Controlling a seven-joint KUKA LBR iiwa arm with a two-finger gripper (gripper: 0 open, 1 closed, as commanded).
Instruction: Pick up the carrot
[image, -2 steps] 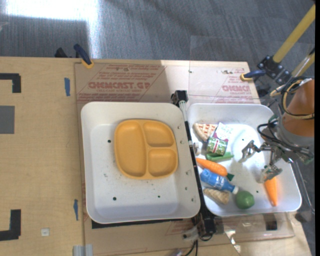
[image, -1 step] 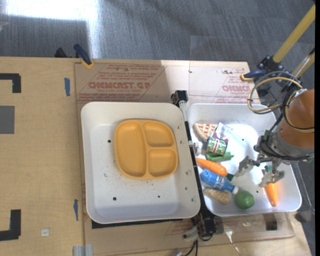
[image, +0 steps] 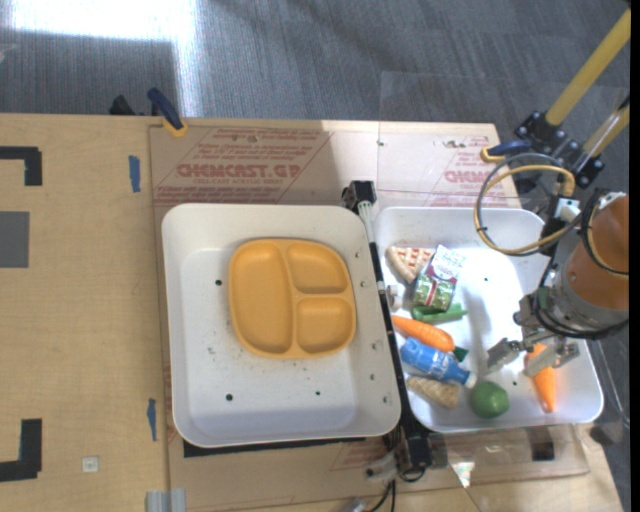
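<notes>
The claw (image: 530, 352), fingers spread wide, hovers beside a carrot (image: 544, 387) lying upright in view, tip pointing down.

Both bins (image: 190, 330) are showing white, the left one speckled with dark dots. The plate (image: 292, 296) is showing yellow-orange. Two carrots are showing orange: one (image: 424, 332) with a green top, the other (image: 544, 388) plain. The lime (image: 489, 400) is showing green, the bottle (image: 436, 362) blue, the carton (image: 439, 279) green and white, the waffle (image: 407, 262) tan with a grid. The worktop (image: 80, 300) is showing tan cardboard with red lettering and blue tape.
</notes>
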